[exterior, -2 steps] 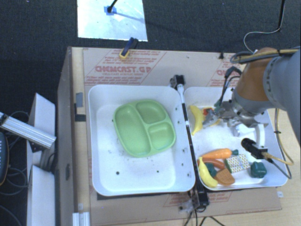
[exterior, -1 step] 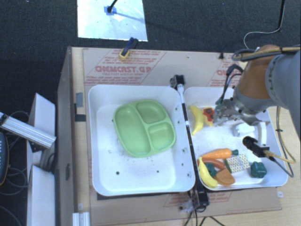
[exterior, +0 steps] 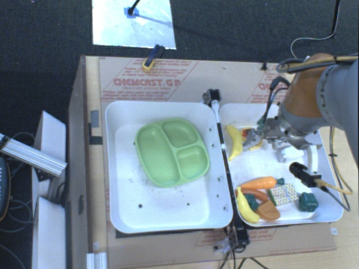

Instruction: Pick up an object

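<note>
Gripper (exterior: 259,134) by 1 banana (exterior: 234,141); green tray (exterior: 171,152) in left bin (exterior: 120,167).

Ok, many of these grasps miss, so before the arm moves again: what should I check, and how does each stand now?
1. Gripper over the right bin: ok.
2. Target near it: ok, a banana lies just beside it.
3. Object held between fingers: cannot tell.
4. Banana free of clutter: ok, the carrot and other toys lie nearer the front.
5. Green divided plate out of the way: ok, left bin.
</note>
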Robot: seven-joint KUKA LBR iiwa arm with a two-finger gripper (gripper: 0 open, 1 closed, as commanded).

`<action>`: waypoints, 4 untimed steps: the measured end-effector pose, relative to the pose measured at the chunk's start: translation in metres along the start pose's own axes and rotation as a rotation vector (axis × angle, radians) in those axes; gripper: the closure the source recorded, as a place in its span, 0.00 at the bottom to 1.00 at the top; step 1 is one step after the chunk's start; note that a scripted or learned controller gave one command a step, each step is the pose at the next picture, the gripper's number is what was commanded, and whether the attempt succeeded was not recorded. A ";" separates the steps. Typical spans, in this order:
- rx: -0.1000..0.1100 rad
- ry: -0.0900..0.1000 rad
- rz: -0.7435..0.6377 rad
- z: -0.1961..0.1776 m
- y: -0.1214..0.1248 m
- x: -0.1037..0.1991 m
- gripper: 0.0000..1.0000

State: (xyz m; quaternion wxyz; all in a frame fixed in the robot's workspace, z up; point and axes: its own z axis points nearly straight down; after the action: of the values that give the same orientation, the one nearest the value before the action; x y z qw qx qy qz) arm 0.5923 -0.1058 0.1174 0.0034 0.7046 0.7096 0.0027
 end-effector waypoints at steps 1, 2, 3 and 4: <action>0.001 -0.001 0.001 0.031 0.072 -0.034 0.00; 0.006 0.001 0.002 0.033 0.077 0.000 0.00; 0.003 -0.002 -0.001 0.022 0.078 -0.001 1.00; 0.003 -0.002 -0.003 0.022 0.078 -0.001 0.00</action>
State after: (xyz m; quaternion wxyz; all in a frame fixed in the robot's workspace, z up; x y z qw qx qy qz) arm 0.6702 -0.1060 0.0963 0.0030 0.7037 0.7105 0.0008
